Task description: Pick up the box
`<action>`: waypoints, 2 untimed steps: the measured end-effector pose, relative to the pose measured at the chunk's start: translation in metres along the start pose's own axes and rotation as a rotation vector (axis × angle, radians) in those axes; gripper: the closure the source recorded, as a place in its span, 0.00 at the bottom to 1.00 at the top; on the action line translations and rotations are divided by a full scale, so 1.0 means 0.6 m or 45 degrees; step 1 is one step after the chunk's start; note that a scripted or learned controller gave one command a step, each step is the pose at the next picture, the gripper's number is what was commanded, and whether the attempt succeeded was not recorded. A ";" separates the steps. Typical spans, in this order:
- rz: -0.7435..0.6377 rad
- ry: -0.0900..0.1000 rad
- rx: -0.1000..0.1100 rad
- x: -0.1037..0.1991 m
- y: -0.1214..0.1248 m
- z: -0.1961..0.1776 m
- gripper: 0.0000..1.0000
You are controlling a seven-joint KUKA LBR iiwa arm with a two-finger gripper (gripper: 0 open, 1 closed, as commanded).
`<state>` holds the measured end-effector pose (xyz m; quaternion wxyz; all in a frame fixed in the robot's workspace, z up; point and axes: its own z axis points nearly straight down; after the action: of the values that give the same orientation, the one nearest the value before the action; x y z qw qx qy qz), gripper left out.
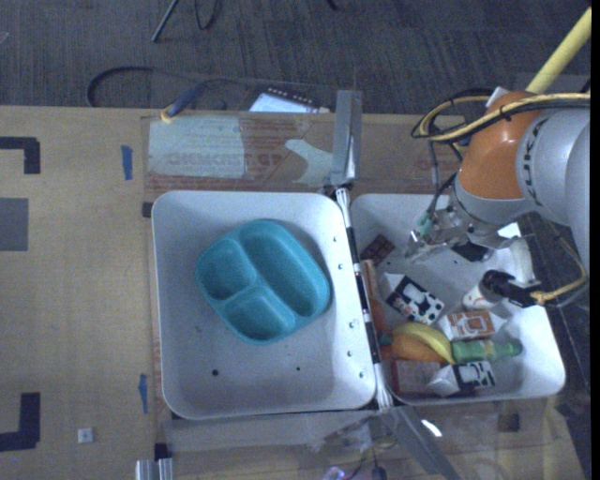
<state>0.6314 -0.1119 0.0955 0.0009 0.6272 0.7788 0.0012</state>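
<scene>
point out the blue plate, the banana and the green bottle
blue plate (263, 278): camera view, its central divider.
banana (422, 336): camera view, middle of its curve.
green bottle (483, 351): camera view, its body.

Dark grey carpet floor (281, 42) along the top, crossed by a looping black cable (117, 82) and thin dark tripod legs (178, 17); below it a light wooden bench top (70, 281), marked with black tape corners (26, 155) and short blue tape strips (127, 161); a flattened cardboard sheet (234, 155) lying by the far edge; a yellow pole (562, 52) slanting in at upper right; even, soft light overall.
</scene>
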 end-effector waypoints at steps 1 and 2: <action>0.000 0.000 0.001 0.000 0.000 0.000 0.00; 0.199 0.006 0.038 0.004 0.054 0.018 0.00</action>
<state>0.6626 -0.1025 0.0850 -0.0103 0.6860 0.7275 -0.0088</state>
